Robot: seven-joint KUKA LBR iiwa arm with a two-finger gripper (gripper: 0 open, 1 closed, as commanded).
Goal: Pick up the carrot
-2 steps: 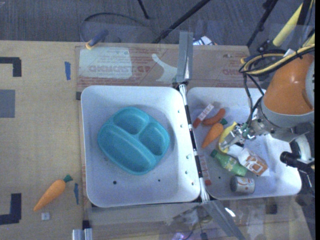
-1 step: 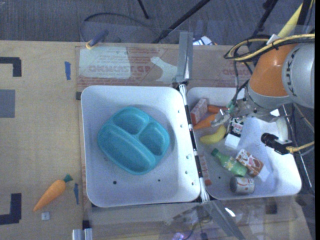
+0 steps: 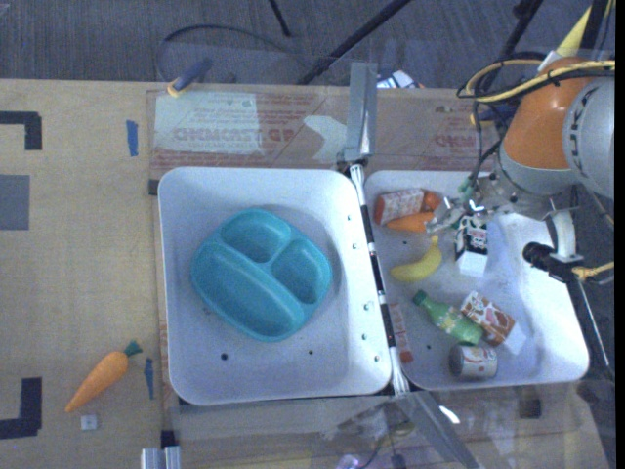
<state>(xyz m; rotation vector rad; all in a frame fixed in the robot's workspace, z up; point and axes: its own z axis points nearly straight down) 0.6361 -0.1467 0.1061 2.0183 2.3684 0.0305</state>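
So the gripper (image 3: 451, 215) is down in the right bin (image 3: 562, 335), fingers spread apart right at the tip of the carrot (image 3: 410, 224), which isn't between them. The carrot lies near the bin's top-left, just below a small carton (image 3: 400, 205) (banana (image 3: 418, 266) underneath). 1 more carrot-shaped toy (image 3: 99, 378) sits out on the bench (image 3: 68, 262).

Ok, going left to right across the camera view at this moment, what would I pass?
Carrot on the bench → teal divided plate in the left bin → banana → green bottle → gripper → arm's orange band.
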